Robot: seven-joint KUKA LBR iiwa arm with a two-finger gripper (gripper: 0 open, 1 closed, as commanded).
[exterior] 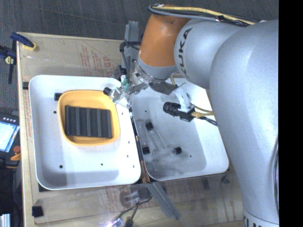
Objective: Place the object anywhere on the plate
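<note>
A yellow square plate [64,110] with a dark ribbed centre lies in the left bin [80,174]. My gripper [118,93] hangs over the divide between the two bins, just off the plate's far right corner. It is small and partly hidden by the wrist, and I cannot make out anything held in it. In the right bin [208,160] lie clear plastic pieces with black ends [161,143], near the bin's left wall and front.
The orange band and grey arm [227,79] cover the right bin's far and right parts. A black connector with a cable [177,109] juts from the wrist over the right bin. Clamps [21,40] sit at the bench's far left corner.
</note>
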